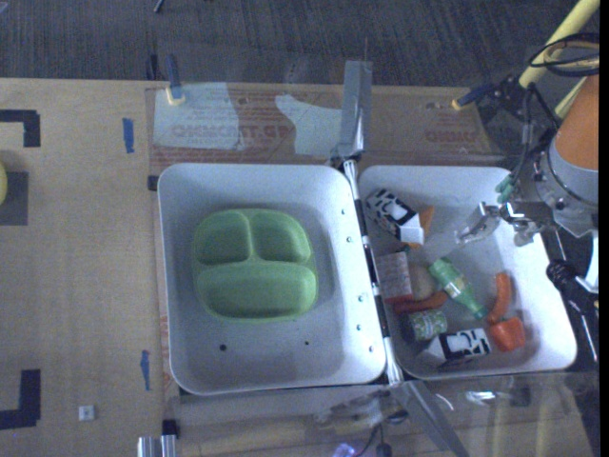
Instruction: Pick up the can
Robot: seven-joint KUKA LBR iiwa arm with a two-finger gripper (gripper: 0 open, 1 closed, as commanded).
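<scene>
The can [428, 325] is a small cylinder with a greenish label. It lies in the right bin [561, 350] near the front, between a red sausage-shaped item [419, 303] and a black-and-white carton [463, 344]. My gripper [498, 228] hovers over the bin's back right part, well behind and to the right of the can. Its fingers are open, with nothing between them.
The right bin also holds a green bottle [455, 288], a flat box [393, 274], a second black-and-white carton [390, 212], a carrot [501, 293] and an orange item [509, 332]. A green divided plate [254, 263] sits in the left bin [181, 331].
</scene>
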